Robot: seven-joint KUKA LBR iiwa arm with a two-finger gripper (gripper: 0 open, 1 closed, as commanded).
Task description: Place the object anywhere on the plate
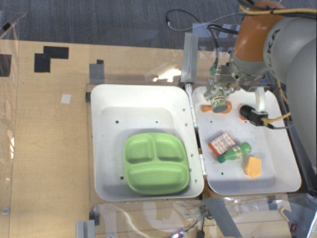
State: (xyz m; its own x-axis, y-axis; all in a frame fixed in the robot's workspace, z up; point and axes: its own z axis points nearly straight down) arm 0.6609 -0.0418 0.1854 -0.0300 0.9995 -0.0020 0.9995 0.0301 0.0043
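Left bin (99, 133): green plate (156, 163), three compartments, no writing. Right bin (282, 177), far left corner: orange piece (225, 109) well apart from plate, long axis left-right, narrow end pointing left. Small can (219, 103) stands upright against it, label unreadable. Hand (218, 94) directly above can; spread or pressed together, cannot tell. Nearer camera: red box (222, 143), print too small to read. Green bottle (235, 152) just beside box, lying left-right. Yellow block (253, 166) near bottle.
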